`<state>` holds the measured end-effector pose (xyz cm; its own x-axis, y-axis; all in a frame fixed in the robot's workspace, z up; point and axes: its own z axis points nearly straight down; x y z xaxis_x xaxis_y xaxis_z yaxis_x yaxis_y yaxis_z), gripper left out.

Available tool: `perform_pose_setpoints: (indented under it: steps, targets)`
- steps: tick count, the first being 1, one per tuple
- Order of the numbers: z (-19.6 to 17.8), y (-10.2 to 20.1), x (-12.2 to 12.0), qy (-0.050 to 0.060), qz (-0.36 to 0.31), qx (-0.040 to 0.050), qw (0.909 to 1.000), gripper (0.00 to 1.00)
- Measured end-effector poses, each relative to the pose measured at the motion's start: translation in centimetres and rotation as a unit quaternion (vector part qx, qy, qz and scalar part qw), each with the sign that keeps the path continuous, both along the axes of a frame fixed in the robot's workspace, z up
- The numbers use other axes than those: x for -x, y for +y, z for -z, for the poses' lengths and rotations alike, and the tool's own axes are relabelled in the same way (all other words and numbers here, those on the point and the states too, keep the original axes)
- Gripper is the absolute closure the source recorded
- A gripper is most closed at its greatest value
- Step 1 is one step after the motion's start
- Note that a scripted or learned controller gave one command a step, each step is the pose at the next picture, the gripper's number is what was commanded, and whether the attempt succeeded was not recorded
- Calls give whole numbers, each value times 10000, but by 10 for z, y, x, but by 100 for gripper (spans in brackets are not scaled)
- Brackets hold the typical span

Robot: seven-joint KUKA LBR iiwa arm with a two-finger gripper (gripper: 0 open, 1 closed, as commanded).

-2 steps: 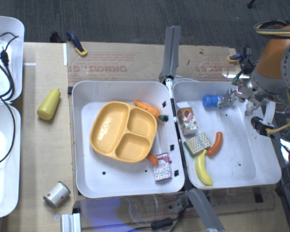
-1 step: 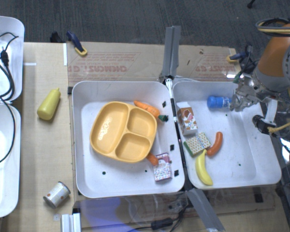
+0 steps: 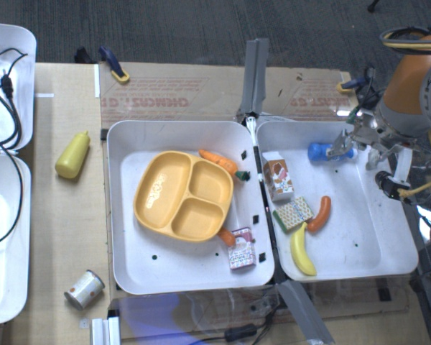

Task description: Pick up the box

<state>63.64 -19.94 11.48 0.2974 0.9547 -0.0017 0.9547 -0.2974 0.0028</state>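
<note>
Gripper (image 3: 343, 146) sits at the right bin's (image 3: 388, 264) two-o'clock rim, just beside a blue object (image 3: 319, 152) — how its claw stands I cannot tell. Going down in size: the left bin (image 3: 129, 264) carries a yellow divided plate (image 3: 184, 195) at its centre, with a carrot (image 3: 218, 161) at the plate's one o'clock and a small pink carton (image 3: 241, 248) at its five o'clock. Over in the right bin, the box (image 3: 278, 177) lies at ten o'clock, untouched, well apart from the arm; below it lie a banana (image 3: 302, 251), a sausage (image 3: 320, 215) and a patterned packet (image 3: 294, 213).
</note>
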Motion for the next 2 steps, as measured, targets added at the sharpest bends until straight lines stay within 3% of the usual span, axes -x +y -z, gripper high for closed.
perform_pose_setpoints:
  steps: [1, 2]
  targets:
    - [-10, -1, 0, -5, 5, 5, 10000, 100]
    - [-9, -1, 0, -1, 5, 3, 10000, 0]
